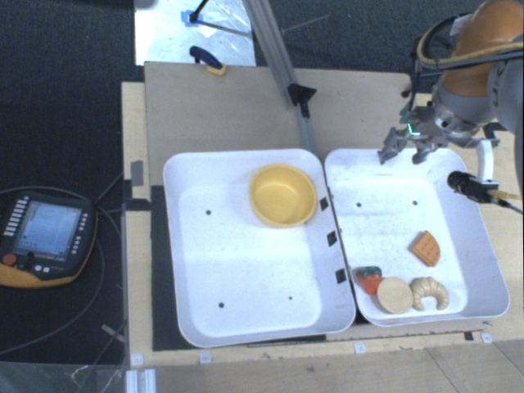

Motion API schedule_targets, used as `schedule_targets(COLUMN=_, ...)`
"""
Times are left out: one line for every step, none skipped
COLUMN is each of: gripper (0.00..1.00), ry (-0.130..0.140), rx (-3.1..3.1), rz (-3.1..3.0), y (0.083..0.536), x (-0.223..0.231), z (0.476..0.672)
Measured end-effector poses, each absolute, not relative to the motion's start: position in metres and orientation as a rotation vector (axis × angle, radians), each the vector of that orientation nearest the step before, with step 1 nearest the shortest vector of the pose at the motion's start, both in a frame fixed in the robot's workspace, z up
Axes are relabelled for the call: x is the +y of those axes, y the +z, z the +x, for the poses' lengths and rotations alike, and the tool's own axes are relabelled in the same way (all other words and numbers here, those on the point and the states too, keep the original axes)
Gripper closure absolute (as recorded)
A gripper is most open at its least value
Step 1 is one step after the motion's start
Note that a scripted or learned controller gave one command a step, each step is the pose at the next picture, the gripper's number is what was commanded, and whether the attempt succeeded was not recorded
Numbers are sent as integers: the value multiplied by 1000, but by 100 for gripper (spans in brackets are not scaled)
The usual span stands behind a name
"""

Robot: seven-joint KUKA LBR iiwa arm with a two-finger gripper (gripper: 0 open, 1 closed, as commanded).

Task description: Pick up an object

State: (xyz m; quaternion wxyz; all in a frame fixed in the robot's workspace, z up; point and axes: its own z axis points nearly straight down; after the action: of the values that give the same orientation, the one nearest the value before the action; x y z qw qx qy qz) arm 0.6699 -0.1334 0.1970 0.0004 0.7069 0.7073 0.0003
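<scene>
The tool (403, 150) hangs over the far edge of the right bin (479, 244), its fingers apart with nothing between them. To pick well, it should travel toward the near end, settle squarely over one item and close only once the fingers straddle it. Nearest is an orange cracker (425, 248); beyond it lie a croissant (431, 292), a round biscuit (394, 295) and a small red-and-green piece (369, 278) — clustered tightly. Farther off, the left bin (205, 301) holds a yellow bowl (282, 195).
</scene>
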Motion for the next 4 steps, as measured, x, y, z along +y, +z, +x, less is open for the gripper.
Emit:
schedule_targets(gripper=0, ry=1, rx=2221, rz=2220, y=197, x=-133, z=670)
schedule_targets(gripper=0, ry=-4, rx=2225, rz=2222, y=136, x=-131, z=675)
schedule_targets(gripper=0, ry=-3, rx=2224, rz=2222, y=88, x=-131, z=674)
schedule_targets(gripper=100, ry=2, rx=2222, rz=2218, y=102, x=-131, z=676)
